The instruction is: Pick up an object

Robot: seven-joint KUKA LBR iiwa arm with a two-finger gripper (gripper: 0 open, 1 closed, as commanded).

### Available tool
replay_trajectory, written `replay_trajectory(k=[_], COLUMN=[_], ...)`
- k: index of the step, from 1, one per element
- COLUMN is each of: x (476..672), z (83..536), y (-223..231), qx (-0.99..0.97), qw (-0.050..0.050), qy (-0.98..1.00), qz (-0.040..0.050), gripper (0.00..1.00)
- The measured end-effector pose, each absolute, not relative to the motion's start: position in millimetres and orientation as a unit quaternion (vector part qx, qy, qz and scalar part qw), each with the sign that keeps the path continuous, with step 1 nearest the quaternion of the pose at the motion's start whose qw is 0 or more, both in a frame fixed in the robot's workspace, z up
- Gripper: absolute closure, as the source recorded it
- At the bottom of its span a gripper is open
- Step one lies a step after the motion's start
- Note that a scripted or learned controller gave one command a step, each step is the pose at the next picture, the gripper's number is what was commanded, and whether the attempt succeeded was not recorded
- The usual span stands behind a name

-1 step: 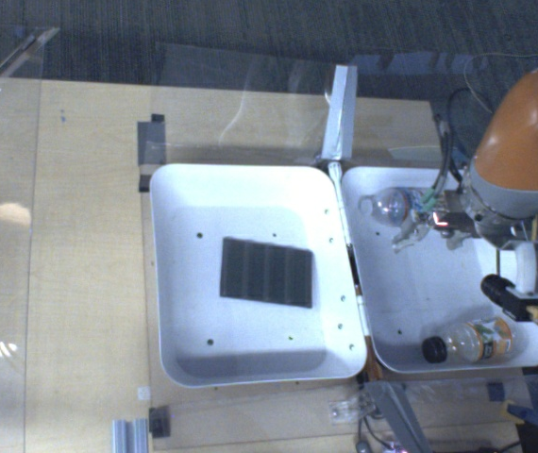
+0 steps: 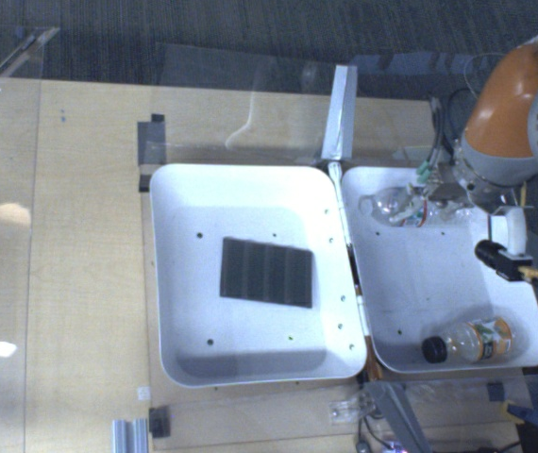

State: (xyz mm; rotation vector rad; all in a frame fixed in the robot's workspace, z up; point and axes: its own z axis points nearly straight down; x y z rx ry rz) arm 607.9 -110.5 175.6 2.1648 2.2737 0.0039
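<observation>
A dark ribbed rectangular pad [image 2: 267,272] lies flat in the middle of the left bin [image 2: 179,253]. A small clear bottle [image 2: 467,341] with a black cap and yellowish contents lies on its side at the near edge of the right bin [image 2: 429,291]. My gripper [image 2: 399,206] hangs low over the far left corner of the right bin, well away from the bottle. The grey and orange arm [image 2: 514,111] reaches in behind it from the upper right. Nothing shows clearly between the gripper's tips.
The rims of the two white bins meet along a ridge [image 2: 349,253] just left of the gripper. A metal post [image 2: 340,111] stands behind that ridge. Wooden bench surface [image 2: 61,253] spreads out to the left.
</observation>
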Motion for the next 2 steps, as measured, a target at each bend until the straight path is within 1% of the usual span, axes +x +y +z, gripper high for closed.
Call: replay_trajectory(k=[1, 2], x=[651.7, 598.5], z=[113.9, 88.6], y=[-136.0, -139.1], qx=[0.682, 0.659], qw=[0.003, 0.004], qy=[0.732, 0.752], qz=[0.0023, 0.0031], gripper=[0.0, 0.0])
